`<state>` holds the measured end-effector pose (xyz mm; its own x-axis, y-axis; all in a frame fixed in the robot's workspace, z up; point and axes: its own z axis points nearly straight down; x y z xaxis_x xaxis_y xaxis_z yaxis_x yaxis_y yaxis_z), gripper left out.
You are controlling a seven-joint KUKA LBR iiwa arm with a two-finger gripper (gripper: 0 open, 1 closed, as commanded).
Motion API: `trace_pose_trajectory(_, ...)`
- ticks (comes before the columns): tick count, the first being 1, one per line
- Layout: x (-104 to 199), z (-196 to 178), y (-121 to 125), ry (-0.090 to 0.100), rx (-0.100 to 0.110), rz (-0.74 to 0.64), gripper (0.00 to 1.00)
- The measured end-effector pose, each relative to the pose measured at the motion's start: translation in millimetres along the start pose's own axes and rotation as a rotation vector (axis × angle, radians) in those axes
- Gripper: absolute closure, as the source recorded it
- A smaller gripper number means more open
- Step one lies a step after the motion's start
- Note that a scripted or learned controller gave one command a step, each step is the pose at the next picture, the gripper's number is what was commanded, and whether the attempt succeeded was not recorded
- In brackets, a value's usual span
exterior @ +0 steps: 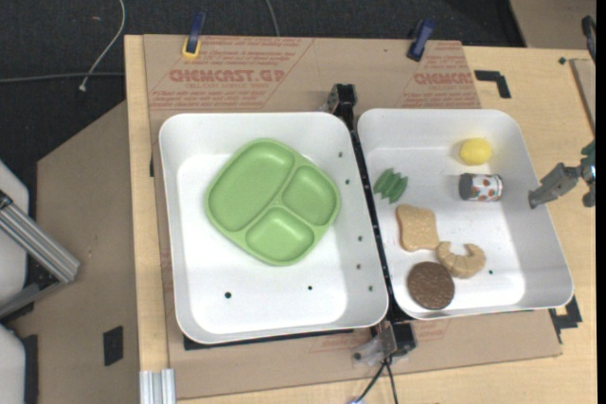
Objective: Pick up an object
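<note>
Two shallow white bins sit side by side on the bench in the camera view. The left bin (180, 232) holds a green divided plate (273, 201), lying flat near its middle. The right bin (540, 251) holds the small things any one of which could serve the task: a yellow lemon-like piece (475, 150) toward the far side, a small can (481, 187) on its side just nearer than it, a green leafy piece (389, 184) close to the bin's left wall, a tan slice of toast (417, 227) near the middle, a pale croissant-shaped piece (461, 258) just right of and nearer than the toast, and a round brown patty (431, 285) at the near side, touching or almost touching the croissant piece.

At the right edge of the view, the gripper (549, 192) hangs just outside the right bin's right rim, level with the can but apart from it. It is too small and dim here to tell whether it is spread or closed, and nothing is seen in it.

By my reading the pick has not begun: every object lies in its bin, untouched. Reaching in, closing on one piece and lifting all remain.
</note>
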<state>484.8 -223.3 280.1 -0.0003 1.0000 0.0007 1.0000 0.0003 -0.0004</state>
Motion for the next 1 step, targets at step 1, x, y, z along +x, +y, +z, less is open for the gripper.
trace_pose_trajectory(1,2.1,42.2,1.1,0.002,0.005,0.0,0.0)
